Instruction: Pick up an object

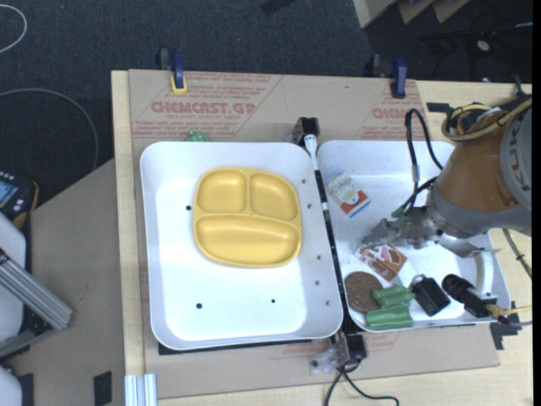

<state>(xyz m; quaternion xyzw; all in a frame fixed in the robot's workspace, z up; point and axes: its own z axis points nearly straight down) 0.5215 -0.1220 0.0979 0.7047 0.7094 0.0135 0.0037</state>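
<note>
Gripper (pixel 390 230) hovers just above red-white packet (pixel 382 260).

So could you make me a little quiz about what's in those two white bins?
1. True or false: the yellow divided plate lies in the left bin.
2. What lies nearest the right bin's front edge? A) green pieces B) small carton C) the plate
3. Fill in: the pincer sits over the ____ bin.

Key: 1 true; 2 A; 3 right.
</note>
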